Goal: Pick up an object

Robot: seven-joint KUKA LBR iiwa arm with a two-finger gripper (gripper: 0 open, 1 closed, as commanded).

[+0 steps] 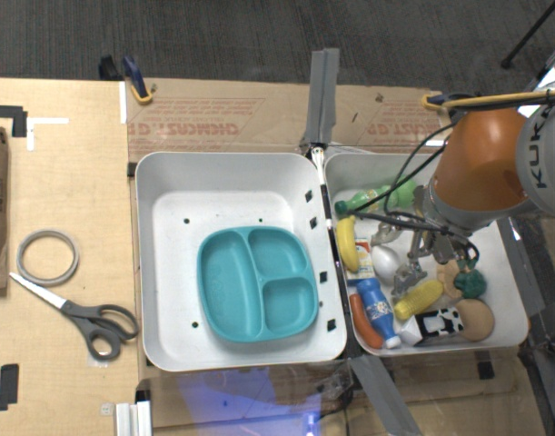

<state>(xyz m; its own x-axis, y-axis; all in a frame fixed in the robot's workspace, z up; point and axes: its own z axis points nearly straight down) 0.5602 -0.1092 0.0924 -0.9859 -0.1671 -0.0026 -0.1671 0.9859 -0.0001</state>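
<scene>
Orange band of the arm (477, 157) sits closest to the lens, w/ the tool (413, 263) hanging below it into the right bin (518, 284). Tool fingers look spread a bit, nothing pinched btwn them; tips hover just over the spoon (386, 262) and the corn (419, 300).

Likely target: corn, lying tilted just below the tips, touching the spoon's side. Crowded spot. Banana (348, 243) to the left, blue bottle (376, 305) beside it, checkered block (438, 323) and egg (477, 320) lower right, green toy (470, 283) to the right.

To do it well: turn the fingers across the corn's short axis, drop straight down so one tip doesn't land on the spoon, close at mid-length, lift vertically. Risk: round corn slips out, or the spoon gets nudged.

Left bin (168, 243) w/ teal tray (257, 284) well apart. Scissors (77, 312) and tape ring (47, 257) on the table (59, 371).
</scene>
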